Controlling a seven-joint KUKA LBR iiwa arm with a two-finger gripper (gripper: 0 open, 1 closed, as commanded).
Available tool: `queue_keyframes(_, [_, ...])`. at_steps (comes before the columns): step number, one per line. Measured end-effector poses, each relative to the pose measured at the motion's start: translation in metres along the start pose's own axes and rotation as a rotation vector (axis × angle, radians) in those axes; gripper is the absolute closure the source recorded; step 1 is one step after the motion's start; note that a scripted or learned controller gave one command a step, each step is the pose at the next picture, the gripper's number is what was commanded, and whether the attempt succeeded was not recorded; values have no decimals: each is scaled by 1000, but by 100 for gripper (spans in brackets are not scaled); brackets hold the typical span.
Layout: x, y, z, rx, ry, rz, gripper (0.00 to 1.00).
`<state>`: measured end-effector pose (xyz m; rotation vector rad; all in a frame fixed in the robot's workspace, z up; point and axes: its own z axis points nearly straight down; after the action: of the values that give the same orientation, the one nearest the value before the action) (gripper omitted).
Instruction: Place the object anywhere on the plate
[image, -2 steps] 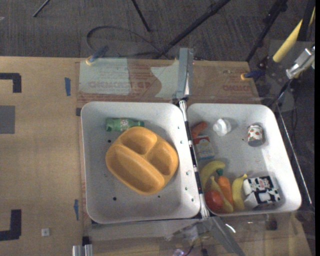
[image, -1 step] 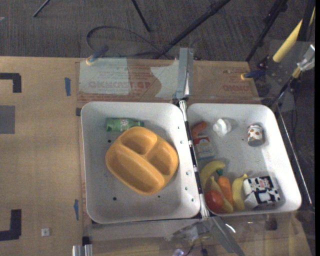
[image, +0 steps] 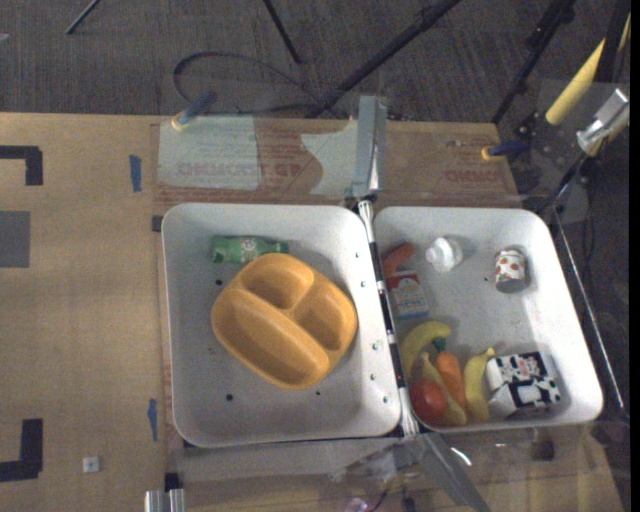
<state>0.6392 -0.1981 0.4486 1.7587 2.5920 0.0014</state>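
Plate (image: 285, 320): yellow, three compartments, lying in the left bin (image: 190, 330).
Green packet (image: 248, 248): lying just beyond the plate's far edge.
Right bin (image: 560, 310): holding bananas (image: 425, 340), carrot (image: 451, 374), tomato (image: 428, 400), milk carton (image: 522, 384), small can (image: 510, 268), white bottle (image: 444, 253).
Gripper: not showing; grip impossible to tell.

Robotics lab or test bench, not a home. Plywood bench top (image: 80, 330) with black tape corner marks (image: 25, 165) and blue tape bits (image: 135, 172). Two shallow white bins (image: 190, 400) sit side by side, holding toy food (plastic bananas (image: 425, 338), a small milk carton (image: 522, 383)). Grey carpet floor (image: 120, 60) behind, with black tripod legs (image: 400, 45), loose cable (image: 215, 70) and clamps (image: 192, 110) at the bench's far edge.
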Motion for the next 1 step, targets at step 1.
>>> queue_keyframes(1, [0,1,-12,-6,-6,-2,100])
